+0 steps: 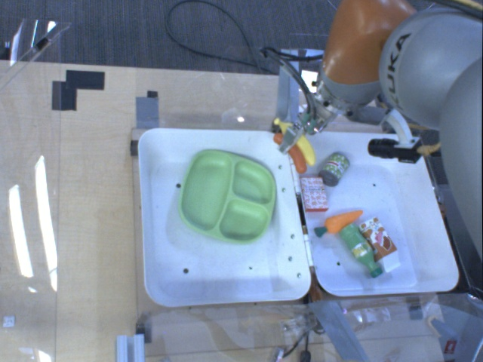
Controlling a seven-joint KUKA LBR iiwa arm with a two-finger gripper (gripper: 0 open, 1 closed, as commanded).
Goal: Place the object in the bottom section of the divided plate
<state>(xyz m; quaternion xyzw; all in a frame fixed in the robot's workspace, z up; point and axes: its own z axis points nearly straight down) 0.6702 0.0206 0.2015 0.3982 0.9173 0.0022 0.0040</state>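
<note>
The step in hand looks to be carrying the yellow-and-orange toy (301,151) across to the green divided plate (227,195), which lies in the left bin (158,277) with all three sections bare. To do it well, the arm should lift enough to pass cleanly over the ridge where the two bins meet, travel left and toward the camera until the toy hangs over the section nearest the bottom of the view, and lower close to the plate before letting go, so the piece does not bounce over the low divider into a neighbouring section. The claw (296,138) sits at the upper edge of the right bin (434,277), just by that ridge, below the arm's orange band. Its fingers look narrowed around the toy, whose orange end pokes out beneath them, but the view is small and cluttered there, so the hold may be slight. The toy is well apart from the plate. A small tin (333,168), a red-and-white carton (314,194), a carrot (341,222) and a green bottle (358,250) lie in the right bin.
</note>
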